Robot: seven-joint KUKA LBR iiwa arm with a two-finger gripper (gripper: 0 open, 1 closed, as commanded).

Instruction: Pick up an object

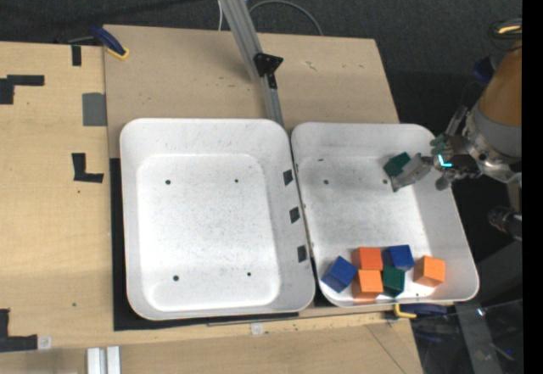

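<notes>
The gripper (407, 170) is over the right bin (339, 143), near its far-right corner, w/ a green block (396, 164) at its tip. I cannot tell if the jaws clamp it. Other blocks (382, 269) lie along the near edge.

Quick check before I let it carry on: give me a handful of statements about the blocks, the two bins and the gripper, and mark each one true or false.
1. A green block sits by the gripper in the upper part of the right bin. True.
2. The cluster of blocks lies in the left bin. False: it lies along the near edge of the right bin; the left bin holds no blocks.
3. The cluster includes three orange blocks. True: one, another and a third.
4. The arm reaches in from the left. False: it comes in from the right.
5. Both blue blocks touch each other. False: one and the other are apart, with an orange block between.
</notes>
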